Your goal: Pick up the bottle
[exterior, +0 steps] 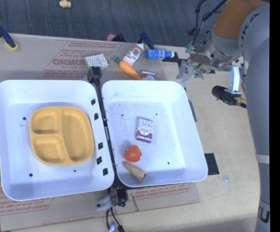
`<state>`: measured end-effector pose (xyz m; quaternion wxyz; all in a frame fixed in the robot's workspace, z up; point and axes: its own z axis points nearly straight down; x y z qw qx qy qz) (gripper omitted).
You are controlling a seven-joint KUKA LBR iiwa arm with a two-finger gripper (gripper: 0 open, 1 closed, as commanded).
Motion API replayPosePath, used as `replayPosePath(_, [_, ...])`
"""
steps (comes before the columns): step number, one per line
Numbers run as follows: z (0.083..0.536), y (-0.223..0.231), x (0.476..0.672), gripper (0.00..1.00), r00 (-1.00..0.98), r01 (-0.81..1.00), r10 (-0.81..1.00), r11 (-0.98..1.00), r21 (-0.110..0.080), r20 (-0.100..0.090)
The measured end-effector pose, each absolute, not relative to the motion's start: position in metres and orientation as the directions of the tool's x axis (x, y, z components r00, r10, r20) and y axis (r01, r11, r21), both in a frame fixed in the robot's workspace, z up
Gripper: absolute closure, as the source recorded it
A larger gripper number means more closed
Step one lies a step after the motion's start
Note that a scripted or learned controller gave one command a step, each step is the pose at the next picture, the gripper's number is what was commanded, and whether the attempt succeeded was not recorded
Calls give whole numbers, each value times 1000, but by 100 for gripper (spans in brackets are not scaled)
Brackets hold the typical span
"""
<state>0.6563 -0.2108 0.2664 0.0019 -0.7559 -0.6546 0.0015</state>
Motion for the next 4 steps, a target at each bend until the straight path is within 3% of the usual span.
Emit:
replayPosePath(1, [275,-204,646,100,515,857,857,-515,-5,-2])
replayPosePath(4, [306,-201,647,100,495,869,869,-495,-14,-4])
